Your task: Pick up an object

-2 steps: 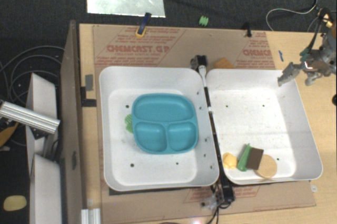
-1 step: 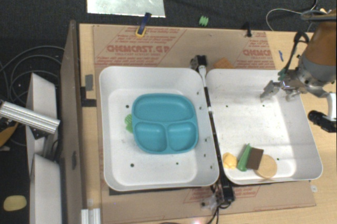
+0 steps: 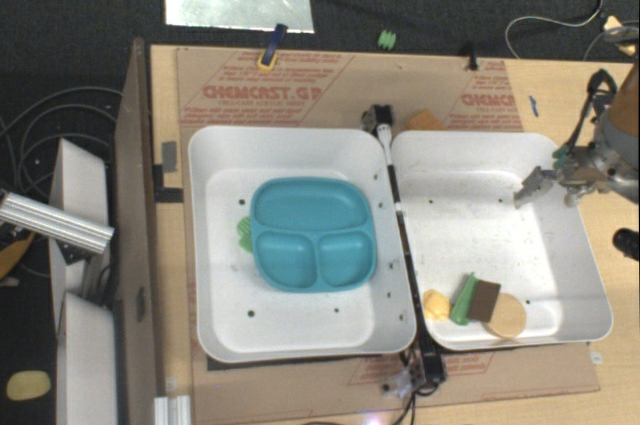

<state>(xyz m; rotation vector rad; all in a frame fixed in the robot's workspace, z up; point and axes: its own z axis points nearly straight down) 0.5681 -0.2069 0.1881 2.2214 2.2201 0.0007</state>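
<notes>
The gripper (image 3: 545, 181) hung at three o'clock over the right bin (image 3: 470, 163); whether it was open I could not tell. A smooth green stick (image 3: 463, 300), brown block (image 3: 485, 299) and tan disc (image 3: 507, 316) lay clustered at its six o'clock edge.

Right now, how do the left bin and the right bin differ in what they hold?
The left bin holds one large teal divided tray near its middle, with something green peeking out beside it; the right bin holds a few small items clustered along its near edge. The gripper is over the right bin, not the left. Both are shallow, white, and sit side by side.
</notes>
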